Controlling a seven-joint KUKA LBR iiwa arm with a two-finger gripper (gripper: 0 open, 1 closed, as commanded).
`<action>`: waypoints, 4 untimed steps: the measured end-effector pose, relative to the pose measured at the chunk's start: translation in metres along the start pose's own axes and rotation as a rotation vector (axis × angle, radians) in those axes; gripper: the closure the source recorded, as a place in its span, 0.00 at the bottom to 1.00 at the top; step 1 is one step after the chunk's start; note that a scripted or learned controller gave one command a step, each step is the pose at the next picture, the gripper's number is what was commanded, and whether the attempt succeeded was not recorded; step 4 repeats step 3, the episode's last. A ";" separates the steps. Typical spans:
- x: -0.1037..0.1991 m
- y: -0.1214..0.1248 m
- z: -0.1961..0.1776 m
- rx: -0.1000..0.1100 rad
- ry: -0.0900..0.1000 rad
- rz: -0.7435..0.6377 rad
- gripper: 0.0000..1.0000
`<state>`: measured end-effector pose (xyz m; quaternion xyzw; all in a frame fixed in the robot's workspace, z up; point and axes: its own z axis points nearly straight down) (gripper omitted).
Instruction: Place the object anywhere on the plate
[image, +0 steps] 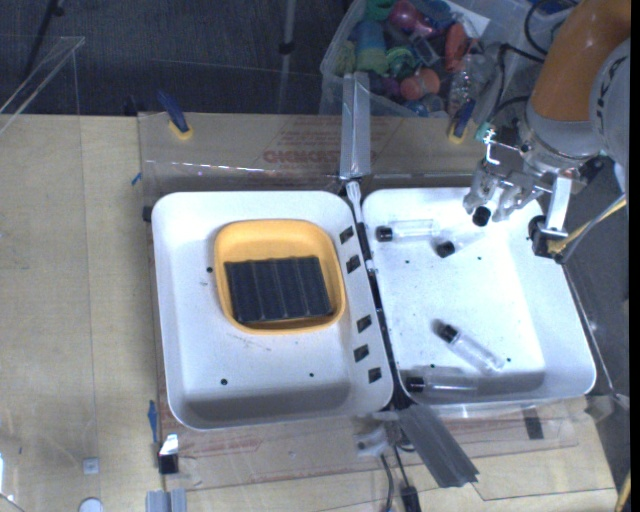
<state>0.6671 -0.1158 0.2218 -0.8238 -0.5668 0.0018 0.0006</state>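
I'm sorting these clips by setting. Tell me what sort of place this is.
Most likely a robotics lab test bench, not a home or kitchen. Two white bins sit side by side on a bench, a grey and orange arm reaches in, and a clear tub of mixed toys stands behind.

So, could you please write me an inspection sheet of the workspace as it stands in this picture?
Surface: two shallow white bins side by side, left bin and right bin, on a light wooden bench.
Job's things: yellow plate in the left bin, with a dark ribbed block lying on it.
Clutter: three clear, dark-capped vials in the right bin: one near the back wall, one mid-bin, one at the front edge.
Gripper: gripper above the right bin's back corner; nothing seen between its fingers.
Cables: dark cable at the front of the bench.
Surroundings: clear container of colourful toys behind the bins.
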 end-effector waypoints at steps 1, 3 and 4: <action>0.000 0.000 0.000 0.000 0.000 0.000 0.00; -0.090 0.034 -0.039 -0.005 0.001 -0.025 0.00; -0.090 0.034 -0.039 -0.005 0.001 -0.025 0.00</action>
